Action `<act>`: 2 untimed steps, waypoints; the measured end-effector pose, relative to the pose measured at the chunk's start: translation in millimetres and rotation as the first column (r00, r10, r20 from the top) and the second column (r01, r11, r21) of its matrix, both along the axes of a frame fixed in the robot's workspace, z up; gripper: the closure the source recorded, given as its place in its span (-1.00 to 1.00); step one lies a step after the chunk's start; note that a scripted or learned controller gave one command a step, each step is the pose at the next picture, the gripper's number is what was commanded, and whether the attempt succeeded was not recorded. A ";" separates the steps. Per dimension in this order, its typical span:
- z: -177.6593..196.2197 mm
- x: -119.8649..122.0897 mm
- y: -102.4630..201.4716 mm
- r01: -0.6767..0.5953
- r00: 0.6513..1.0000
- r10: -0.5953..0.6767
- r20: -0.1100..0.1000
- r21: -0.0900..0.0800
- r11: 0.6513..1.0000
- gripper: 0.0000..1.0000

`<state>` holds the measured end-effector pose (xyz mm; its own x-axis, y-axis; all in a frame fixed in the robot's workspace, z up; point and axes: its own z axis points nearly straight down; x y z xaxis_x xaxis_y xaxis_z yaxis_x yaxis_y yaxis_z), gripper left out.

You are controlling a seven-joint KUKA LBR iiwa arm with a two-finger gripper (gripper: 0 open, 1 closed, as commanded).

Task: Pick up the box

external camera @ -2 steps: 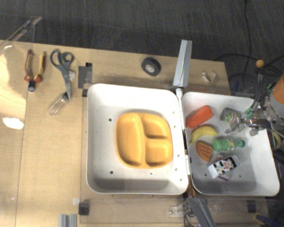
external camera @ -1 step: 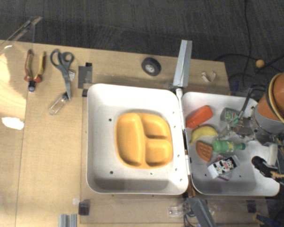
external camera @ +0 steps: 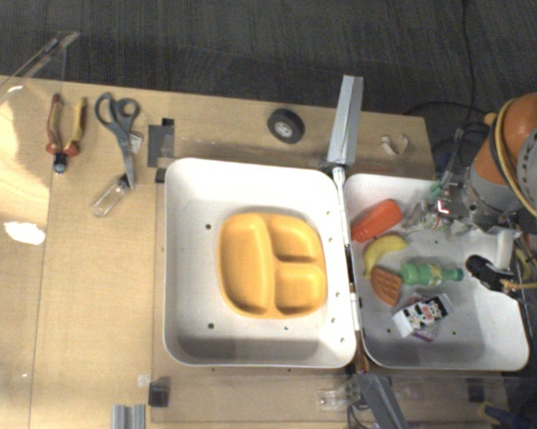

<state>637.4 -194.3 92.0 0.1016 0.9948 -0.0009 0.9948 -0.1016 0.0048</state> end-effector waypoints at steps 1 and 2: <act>-4.8 33.2 9.9 -0.065 0.998 0.065 0.002 -0.002 0.998 -1.00; -3.3 -64.7 17.5 -0.136 0.991 0.136 0.005 -0.003 0.991 -1.00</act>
